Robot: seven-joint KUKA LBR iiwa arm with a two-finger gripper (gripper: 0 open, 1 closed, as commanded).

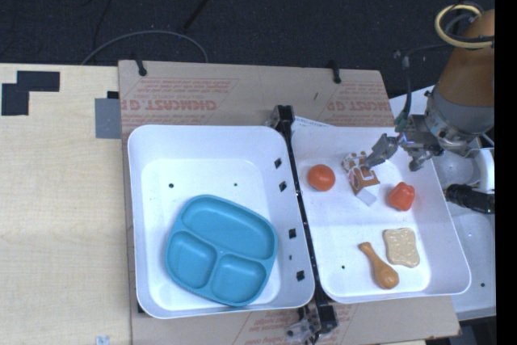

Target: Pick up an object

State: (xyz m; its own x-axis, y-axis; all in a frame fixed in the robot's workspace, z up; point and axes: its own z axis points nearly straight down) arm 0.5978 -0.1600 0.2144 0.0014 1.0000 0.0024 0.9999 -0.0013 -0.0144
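One blue tray [220, 249], five small items.

**Hidden and cut off**

The arm [467, 85] runs out of the picture at the right edge. The gripper [365, 166] overlaps a small orange and white object [361, 178], too small and blurred to identify. The surface [56, 206] is cut at the left edge.

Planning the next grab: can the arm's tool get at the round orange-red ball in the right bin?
Probably yes. The round orange-red ball lies apart on bare bin floor, with nothing over it, and the tool hangs just to its right by the small brown-and-white block.
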